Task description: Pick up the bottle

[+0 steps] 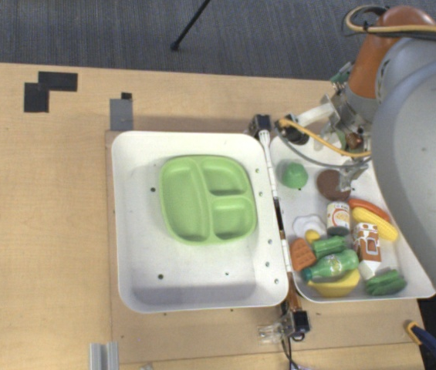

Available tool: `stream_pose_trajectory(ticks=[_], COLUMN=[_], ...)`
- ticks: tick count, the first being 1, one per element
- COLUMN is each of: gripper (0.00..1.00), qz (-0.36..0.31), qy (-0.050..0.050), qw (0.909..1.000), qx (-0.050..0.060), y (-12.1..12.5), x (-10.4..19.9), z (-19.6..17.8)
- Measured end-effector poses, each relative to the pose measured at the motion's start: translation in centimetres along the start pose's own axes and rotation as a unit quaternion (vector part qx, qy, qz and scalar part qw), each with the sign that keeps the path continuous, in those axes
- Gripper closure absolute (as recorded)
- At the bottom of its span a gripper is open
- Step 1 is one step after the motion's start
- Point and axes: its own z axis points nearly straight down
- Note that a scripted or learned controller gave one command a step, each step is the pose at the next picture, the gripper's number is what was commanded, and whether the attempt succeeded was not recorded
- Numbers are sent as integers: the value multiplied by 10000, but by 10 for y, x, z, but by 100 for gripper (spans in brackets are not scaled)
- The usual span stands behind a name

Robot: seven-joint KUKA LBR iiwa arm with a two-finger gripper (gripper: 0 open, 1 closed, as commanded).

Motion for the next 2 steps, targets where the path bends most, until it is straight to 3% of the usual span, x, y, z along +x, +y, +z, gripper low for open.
stream_pose_trajectory(ticks=[1,2], gripper=[100,100], qz=[-37,-377], qy=[-6,-1], qw=[10000,9993], qx=[5,-7], y=[-1,57], x=[0,-30], z=[-10,-84])
